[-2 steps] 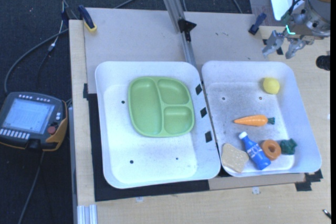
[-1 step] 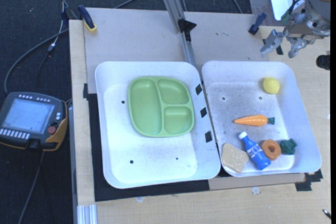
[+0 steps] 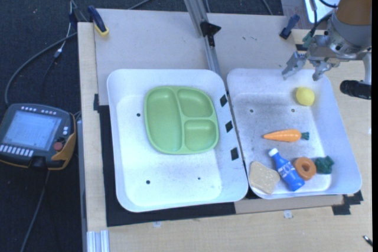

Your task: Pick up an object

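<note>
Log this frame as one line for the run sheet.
gripper: open, nothing held | above right bin's far edge | nearest: yellow ball | left bin: green plate

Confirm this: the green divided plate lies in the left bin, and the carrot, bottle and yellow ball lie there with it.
Not quite. The camera view shows the green divided plate in the left bin, but the carrot, bottle and yellow ball lie in the right bin.

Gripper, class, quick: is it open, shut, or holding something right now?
Gripper: open, fingers spread, holding nothing, above the far edge of the right bin near the yellow ball.
</note>
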Motion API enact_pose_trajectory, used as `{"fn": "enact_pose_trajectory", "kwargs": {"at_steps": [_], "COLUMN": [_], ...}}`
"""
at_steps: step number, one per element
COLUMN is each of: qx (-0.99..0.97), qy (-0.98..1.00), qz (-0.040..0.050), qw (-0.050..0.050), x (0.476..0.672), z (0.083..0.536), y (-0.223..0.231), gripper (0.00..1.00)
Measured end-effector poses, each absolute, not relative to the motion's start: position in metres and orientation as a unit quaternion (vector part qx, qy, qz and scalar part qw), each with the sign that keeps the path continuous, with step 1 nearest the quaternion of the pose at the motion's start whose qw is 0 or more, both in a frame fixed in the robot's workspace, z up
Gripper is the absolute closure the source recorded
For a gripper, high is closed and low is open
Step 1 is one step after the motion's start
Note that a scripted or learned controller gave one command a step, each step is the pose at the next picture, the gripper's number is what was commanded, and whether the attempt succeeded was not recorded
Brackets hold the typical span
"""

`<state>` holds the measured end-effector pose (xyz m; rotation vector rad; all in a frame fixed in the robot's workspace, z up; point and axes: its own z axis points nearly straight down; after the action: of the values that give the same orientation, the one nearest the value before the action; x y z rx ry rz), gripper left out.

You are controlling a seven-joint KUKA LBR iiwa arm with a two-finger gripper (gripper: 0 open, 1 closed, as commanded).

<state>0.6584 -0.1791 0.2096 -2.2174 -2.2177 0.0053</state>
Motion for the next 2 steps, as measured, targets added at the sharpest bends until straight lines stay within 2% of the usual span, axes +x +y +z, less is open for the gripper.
{"fn": "enact_pose_trajectory", "kwargs": {"at_steps": [1,2], "qx": [-0.707,-0.707], "qy": [-0.708,-0.707], "qz": [0.0014,0.0016], "qw": [0.003,0.003], "x": [0.658,0.649], "z": [0.150,0.092], "y": [-0.170,-0.168], "gripper": [0.00,0.00]}}
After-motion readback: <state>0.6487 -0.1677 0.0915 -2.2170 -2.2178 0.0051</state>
